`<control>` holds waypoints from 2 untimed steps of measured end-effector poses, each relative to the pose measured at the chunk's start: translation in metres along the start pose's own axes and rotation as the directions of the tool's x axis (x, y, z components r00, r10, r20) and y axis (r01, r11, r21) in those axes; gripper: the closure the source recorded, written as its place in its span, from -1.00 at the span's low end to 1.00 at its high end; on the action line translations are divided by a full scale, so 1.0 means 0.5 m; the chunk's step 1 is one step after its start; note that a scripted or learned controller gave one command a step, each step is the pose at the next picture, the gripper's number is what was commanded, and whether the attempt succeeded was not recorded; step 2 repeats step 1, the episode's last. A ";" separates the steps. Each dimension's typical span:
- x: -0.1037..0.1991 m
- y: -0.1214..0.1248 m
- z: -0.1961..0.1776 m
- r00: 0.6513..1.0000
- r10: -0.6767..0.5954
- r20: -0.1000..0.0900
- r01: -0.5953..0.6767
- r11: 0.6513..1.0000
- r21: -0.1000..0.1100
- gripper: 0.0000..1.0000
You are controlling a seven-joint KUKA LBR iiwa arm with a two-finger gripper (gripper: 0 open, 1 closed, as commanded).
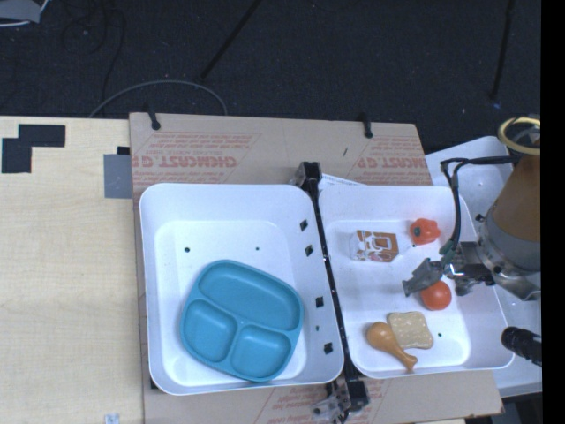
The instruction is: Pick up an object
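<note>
**A:** Where's your claw?

**B:** Your claw (425, 276) sits low over the right bin (459, 347), reaching in from the right edge. You can't tell from this angle whether it's clenched or released; its dark tips blur together.

**A:** And the things you could pick?

**B:** A red tomato (436, 297) lies just beside the claw, below it and seemingly touching. A second red tomato (424, 230) sits above the claw. The small brown-and-white packet (375, 246) is up and to its left. The toast slice (411, 329) and the drumstick (391, 343) lie below it, touching each other.

**A:** The other bin?

**B:** Well left of your claw, the left bin (168, 228) holds a blue divided plate (240, 319).
</note>
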State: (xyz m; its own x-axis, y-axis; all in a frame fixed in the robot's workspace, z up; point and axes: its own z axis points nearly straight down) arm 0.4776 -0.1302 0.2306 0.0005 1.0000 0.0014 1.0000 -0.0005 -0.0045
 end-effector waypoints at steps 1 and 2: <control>0.022 0.000 0.113 1.000 -0.001 -0.002 0.001 1.000 0.005 -1.00; 0.022 0.000 0.113 1.000 -0.001 -0.002 0.001 1.000 0.005 -1.00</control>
